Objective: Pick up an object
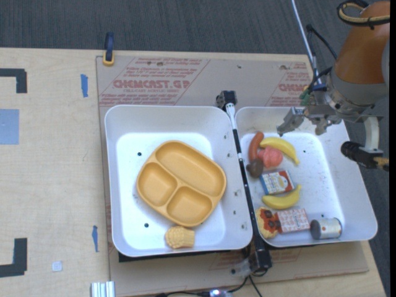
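Divided plate [180,182] in left bin [117,166], corn cob [179,237] before it, bananas [281,148], can [326,228] in right bin [346,190]

A dark grey carpeted floor [154,11] runs along the top and down the right side. A pale wooden bench top [49,184] takes up the left and middle, marked with black tape corners [17,79] and small blue tape strips [84,85]. On it lies a brown sheet [185,82] printed with red lettering, held at its upper left corner by a blue and yellow clamp [109,48]. The light is even and soft, with faint shadows.
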